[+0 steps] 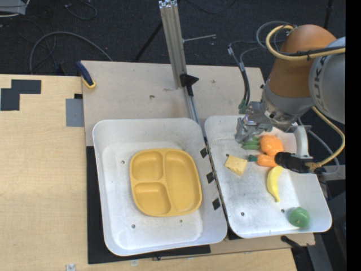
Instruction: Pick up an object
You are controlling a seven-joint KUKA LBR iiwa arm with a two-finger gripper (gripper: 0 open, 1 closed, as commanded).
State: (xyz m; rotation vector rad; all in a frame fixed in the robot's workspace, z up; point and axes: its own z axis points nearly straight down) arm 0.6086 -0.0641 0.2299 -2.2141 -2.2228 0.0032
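The yellow divided plate (166,182) lies alone in the left bin (110,151), well left of the gripper (248,130) and no part of this try. In the right bin (240,222) the toys crowd the far end, where the arm reaches in: a pale cheese wedge (236,165) sits just below and left of the gripper, an orange pepper (271,145) just to its right, a carrot (265,160) under that pepper, a banana (274,183) further below, and a green ball (298,217) well apart at the near corner. The gripper hangs low over a green scrap (250,145) beside the pepper (probably the target); whether it is open or closed I cannot tell. The tight cluster could foul a clean grasp.
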